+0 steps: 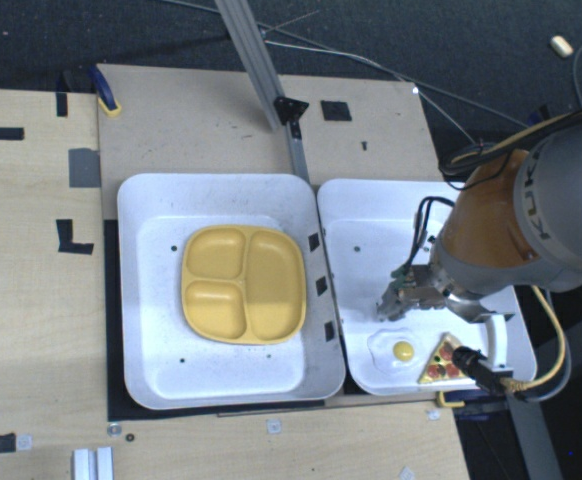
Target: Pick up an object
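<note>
I see two white bins side by side on the table. The left bin holds a yellow divided plate with three compartments, lying flat, roughly in the middle of the bin floor.

The right bin holds the small stuff, all at its near edge. A fried egg toy, white with a yellow yolk, lies flat near the front wall. Just beside it, to the right, is a pizza slice toy, with red and yellow topping, its tip pointing up-right. The two look touching or nearly so; I can't tell which.

My arm comes in from the right, the orange band over the right bin's right half. The end effector sits low inside the right bin, above the egg in the picture and a bit left of it, apart from it. Nothing shows between the fingers. They're dark and bunched at this angle, so I can't tell whether they're spread or closed. Black cable loops off the wrist.

A grey metal bar runs down from the top of the frame to the gap between the bins. Black tape marks dot the wooden table on the left. Thin cables cross the dark floor up top.
</note>
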You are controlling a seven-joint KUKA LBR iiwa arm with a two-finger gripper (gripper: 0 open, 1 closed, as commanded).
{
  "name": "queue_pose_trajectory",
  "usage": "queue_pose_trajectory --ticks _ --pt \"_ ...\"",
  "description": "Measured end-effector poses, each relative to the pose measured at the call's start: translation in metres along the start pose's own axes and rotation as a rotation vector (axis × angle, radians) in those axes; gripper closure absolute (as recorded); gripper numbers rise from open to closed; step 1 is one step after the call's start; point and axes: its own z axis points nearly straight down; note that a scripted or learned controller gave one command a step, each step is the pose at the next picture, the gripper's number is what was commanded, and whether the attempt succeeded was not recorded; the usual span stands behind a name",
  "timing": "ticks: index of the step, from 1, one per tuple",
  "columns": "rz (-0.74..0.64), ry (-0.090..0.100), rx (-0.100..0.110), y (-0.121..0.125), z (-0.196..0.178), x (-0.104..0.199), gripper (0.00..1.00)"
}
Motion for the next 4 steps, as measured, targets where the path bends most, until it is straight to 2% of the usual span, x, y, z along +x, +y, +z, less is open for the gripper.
queue_pose_trajectory --ticks 1,2,3,4 --pt "0.001 -0.003 -0.007 -0.009 -0.054 -0.003 1.00" --pt "0.000 -0.004 -0.010 -0.005 -0.116 -0.007 1.00" --pt "0.000 -0.003 -0.007 -0.004 -0.145 -0.007 1.00" --pt "-0.005 -0.001 -0.004 0.009 -0.144 0.047 1.00"
